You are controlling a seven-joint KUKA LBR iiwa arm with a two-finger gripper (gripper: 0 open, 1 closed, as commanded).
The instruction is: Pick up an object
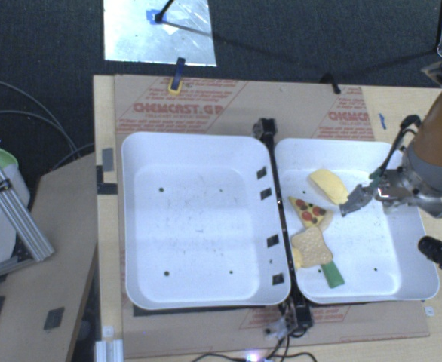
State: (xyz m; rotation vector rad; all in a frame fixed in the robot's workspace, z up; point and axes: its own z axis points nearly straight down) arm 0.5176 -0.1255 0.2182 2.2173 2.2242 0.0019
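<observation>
- On the bench, two shallow white bins sit side by side: the left bin (142, 202) and the right bin (372, 270), their inner walls touching along a dark seam with black clips.
- Four objects can be counted, all in the right bin, crowded into its 9 o'clock half near the seam.
- One yellow wedge (329, 185) lies at about 11 o'clock from that bin's middle.
- One pizza slice (309, 211), dotted red, lies just at 7 o'clock of the wedge, close beside it.
- One tan bread slice (311, 246) sits at 6 o'clock of the pizza slice, touching or almost touching its tip; a yellowish bit peeks out at its 9 o'clock edge, too small to name.
- One green piece (333, 276) pokes out from under the bread slice at 5 o'clock.
- One gripper (354, 200) reaches in from 3 o'clock, its grey tip just at 4 o'clock of the yellow wedge; whether it touches the wedge cannot be told.
- How far the pincer is parted cannot be told, and nothing is seen gripped in it.
- Open floor: the right bin's 3 to 6 o'clock portion is bare white, partly under the arm.
- The objects keep near the seam-side wall; the bread slice's edge lies close to it.
</observation>
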